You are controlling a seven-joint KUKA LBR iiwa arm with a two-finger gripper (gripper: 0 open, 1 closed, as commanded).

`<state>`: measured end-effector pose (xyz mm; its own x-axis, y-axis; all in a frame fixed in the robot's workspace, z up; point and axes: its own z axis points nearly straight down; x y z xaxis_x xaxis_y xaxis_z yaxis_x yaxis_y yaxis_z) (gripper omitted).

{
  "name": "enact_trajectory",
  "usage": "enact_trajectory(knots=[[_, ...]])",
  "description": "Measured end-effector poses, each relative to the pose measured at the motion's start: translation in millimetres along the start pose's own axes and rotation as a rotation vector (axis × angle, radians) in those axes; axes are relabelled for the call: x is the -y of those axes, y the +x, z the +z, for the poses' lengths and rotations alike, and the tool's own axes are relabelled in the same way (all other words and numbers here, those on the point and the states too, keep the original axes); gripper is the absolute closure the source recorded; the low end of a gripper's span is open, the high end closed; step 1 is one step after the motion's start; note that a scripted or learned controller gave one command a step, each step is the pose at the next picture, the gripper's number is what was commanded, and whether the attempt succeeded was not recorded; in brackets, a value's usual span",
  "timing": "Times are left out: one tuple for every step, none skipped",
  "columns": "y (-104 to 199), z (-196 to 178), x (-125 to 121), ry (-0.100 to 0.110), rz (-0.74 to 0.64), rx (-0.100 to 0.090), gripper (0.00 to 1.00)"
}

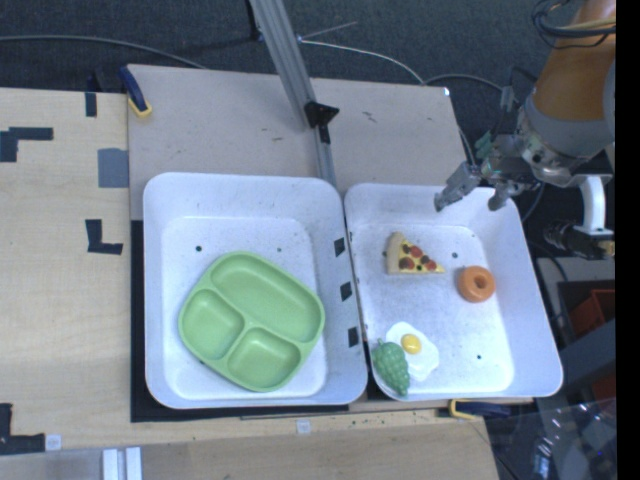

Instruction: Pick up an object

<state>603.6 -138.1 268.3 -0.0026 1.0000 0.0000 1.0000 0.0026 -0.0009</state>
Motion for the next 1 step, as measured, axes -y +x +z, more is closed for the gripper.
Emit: enact_trajectory(knots=[[0.0, 0.0, 0.0, 0.000, 0.000, 0.000, 0.00]])
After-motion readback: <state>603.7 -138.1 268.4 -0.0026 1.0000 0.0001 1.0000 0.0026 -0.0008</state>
